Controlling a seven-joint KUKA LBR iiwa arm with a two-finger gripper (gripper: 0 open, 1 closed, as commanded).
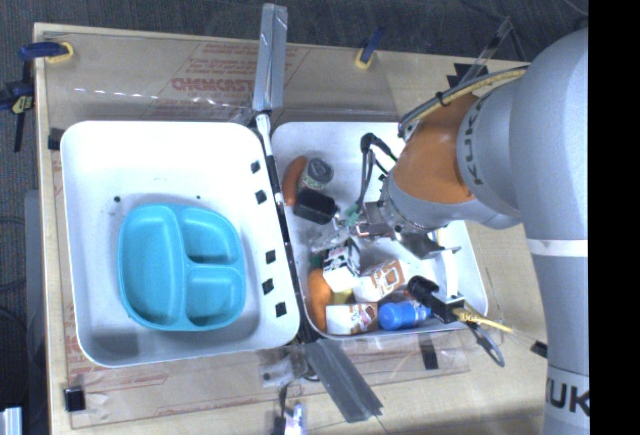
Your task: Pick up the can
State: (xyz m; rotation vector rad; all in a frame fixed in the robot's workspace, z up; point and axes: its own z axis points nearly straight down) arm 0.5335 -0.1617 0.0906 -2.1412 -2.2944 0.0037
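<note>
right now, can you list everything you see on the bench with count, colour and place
bins: 2, white, side by side on the bench
divided tray: 1, light blue, lying in the left bin
can: 1, grey top, far end of the right bin; its side is hard to make out
black block: 1, black, right bin, just in front of the can
orange round item: 1, orange, near-left part of the right bin
blue item: 1, blue, near edge of the right bin
brown packet: 1, brown and white, middle of the right bin's pile
clamps: 2, blue, far edge of the bench
arm: 1, grey with an orange band
hand: 1, dark, down among the right bin's clutter
</note>
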